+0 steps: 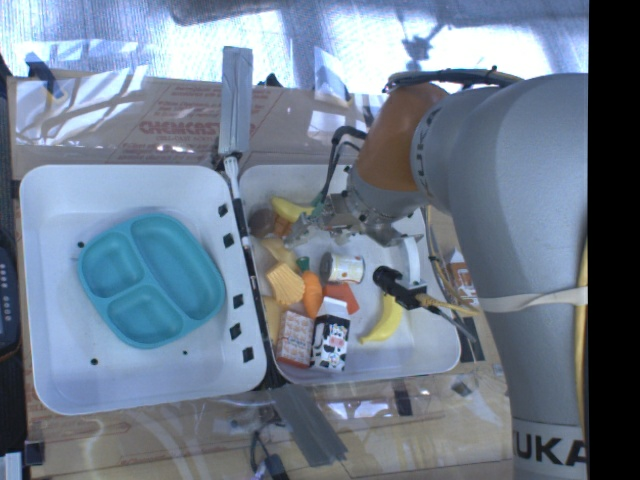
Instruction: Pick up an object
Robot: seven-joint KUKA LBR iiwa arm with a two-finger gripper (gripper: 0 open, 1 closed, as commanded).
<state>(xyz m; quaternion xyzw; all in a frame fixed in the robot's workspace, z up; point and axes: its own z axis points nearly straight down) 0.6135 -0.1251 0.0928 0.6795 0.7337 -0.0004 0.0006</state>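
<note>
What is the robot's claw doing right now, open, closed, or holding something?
Gripper: low in the right bin, above the toy food near a yellow piece; open or closed cannot be told, and nothing is visibly held.

Bench & floor seen from above, bright patchy light.
Far side: pale grey floor (pixel 120 8) w/ streaky texture, a dark shadow across its middle, strong glare far right. Flattened brown cardboard (pixel 150 118) w/ red print lies along the far edge, a grey upright bar (pixel 236 98) over it. Near edge: wood-tone bench top (pixel 150 438) under shiny clear film, grey tape strip (pixel 308 423) & dark cables near centre.
</note>
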